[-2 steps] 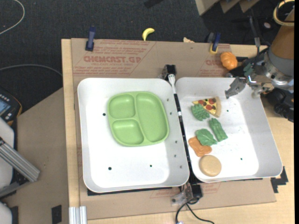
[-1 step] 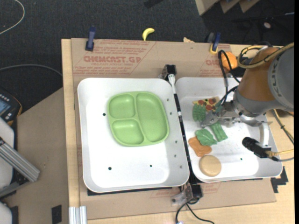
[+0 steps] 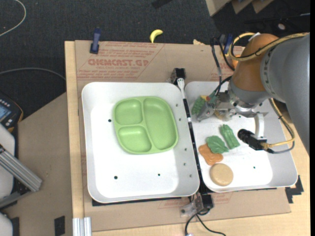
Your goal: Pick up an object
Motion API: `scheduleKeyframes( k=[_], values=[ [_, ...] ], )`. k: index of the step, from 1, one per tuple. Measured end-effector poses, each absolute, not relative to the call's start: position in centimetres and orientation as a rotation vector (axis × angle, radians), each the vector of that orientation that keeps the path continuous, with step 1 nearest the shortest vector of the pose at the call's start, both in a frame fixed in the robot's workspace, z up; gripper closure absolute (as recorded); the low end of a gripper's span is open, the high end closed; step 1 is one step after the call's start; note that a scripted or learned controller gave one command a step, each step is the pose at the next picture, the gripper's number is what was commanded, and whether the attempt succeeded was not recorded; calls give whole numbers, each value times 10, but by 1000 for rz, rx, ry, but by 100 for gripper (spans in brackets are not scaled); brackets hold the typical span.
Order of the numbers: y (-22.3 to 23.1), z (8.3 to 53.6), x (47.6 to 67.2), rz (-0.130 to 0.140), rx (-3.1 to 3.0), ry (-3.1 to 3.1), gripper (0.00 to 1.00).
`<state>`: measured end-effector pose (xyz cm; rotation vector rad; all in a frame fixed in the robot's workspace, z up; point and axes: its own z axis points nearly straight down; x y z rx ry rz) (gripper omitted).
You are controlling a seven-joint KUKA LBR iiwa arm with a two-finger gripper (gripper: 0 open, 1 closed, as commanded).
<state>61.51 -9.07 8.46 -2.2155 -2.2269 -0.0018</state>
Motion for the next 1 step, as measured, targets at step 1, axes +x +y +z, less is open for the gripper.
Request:
scheduleKeyframes(
  k=[1],
  values=[
    [-145,84,665,14,-2212,-2216,0]
  ],
)
